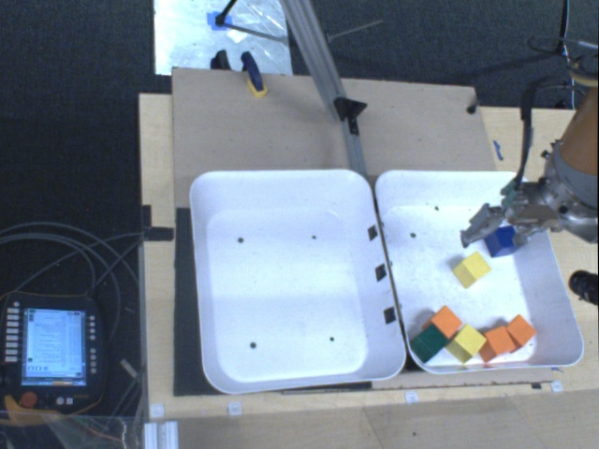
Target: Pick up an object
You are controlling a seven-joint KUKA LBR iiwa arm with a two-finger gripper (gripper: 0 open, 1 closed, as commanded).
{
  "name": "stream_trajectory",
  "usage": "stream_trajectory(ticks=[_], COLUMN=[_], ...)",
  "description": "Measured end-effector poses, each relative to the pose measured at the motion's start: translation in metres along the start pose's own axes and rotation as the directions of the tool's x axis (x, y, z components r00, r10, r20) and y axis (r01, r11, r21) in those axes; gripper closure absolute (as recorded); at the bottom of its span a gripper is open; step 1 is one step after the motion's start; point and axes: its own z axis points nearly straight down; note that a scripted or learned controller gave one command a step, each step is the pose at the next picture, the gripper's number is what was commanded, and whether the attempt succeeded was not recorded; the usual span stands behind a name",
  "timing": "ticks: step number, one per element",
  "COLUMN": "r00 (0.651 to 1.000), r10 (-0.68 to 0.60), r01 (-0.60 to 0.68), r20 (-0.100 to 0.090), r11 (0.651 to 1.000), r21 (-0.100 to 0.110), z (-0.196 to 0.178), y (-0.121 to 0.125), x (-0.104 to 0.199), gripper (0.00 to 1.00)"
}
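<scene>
My gripper [490, 228] hangs over the upper right part of the right bin [404, 187], coming in from the right edge. A blue block [504, 241] sits directly beneath it, partly covered by the gripper body. Whether the block is gripped or just lying under the gripper is unclear. A yellow block [473, 269] lies on the bin floor just below and left of the blue one. Along the bin's front edge sits a cluster: an orange block [446, 321], a green block [429, 344], a second yellow block [465, 344] and two more orange blocks [497, 342] [521, 329].
The left bin [201, 251] stands beside the right one, with a divider of black clips between them. A grey pole [318, 54] slants in from the top to the bins' back edge. A teach pendant [51, 349] with cables lies at the far left.
</scene>
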Motion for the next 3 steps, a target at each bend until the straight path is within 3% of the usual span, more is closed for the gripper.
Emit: stream_trajectory(ticks=[1, 3], r00=[1.000, 1.000], r10=[0.002, 0.003], r01=[-0.002, -0.003], r20=[0.000, 0.000], r11=[1.000, 1.000], r21=[-0.001, 0.006], z=[0.000, 0.102], y=[0.000, 0.005], x=[0.000, -0.012], gripper=[0.00, 0.00])
